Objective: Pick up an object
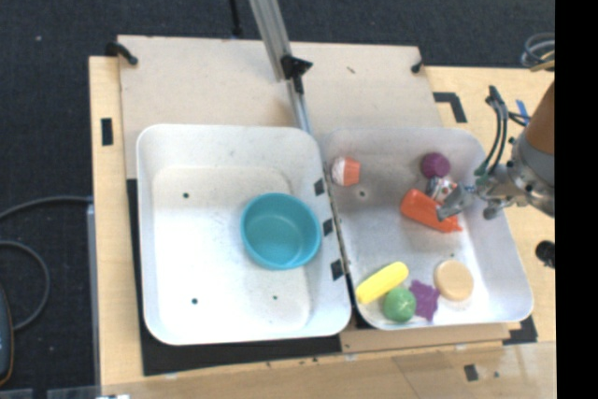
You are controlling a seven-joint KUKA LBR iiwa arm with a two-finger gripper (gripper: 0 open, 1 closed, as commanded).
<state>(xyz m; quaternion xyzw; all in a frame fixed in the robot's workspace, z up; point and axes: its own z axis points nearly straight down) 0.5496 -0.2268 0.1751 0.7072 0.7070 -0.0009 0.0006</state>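
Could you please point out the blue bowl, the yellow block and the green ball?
blue bowl (279, 232): camera view, inner floor.
yellow block (382, 281): camera view, middle of top face.
green ball (399, 305): camera view, centre.

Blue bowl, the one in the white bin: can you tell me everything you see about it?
The blue bowl is round, light blue-green, and looks like smooth plastic. It sits upright with its open side up, showing a flat bottom and a raised rim, and looks empty inside. It rests on the floor of the left bin, toward that bin's right side, near the divide between the two bins. Nothing else touches it; the toys and the gripper are over in the other bin.
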